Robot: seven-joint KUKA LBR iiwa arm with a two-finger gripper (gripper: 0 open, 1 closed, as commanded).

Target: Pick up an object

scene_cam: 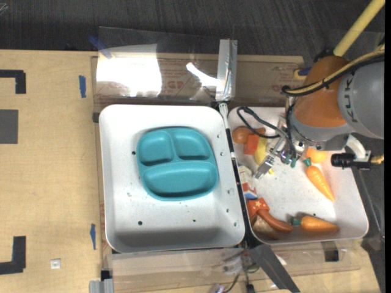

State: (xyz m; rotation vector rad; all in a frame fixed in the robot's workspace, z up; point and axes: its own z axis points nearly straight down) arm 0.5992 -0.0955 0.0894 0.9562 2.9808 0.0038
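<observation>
Arm over the right bin [357, 215], "KU" readable on its grey casing.
The end effector [269, 163] hung near that bin's left wall among toys; whether it was open, I couldn't tell.

The place was a robotics lab or test cell rather than a home. A grey industrial arm [366, 99] with an orange band and loose black cables reached over a plywood bench [49, 163] marked with black and blue tape. Two shallow white bins [122, 224] sat side by side on it, backed by a clear plastic screen [159, 72], above dark carpet [183, 5].
</observation>
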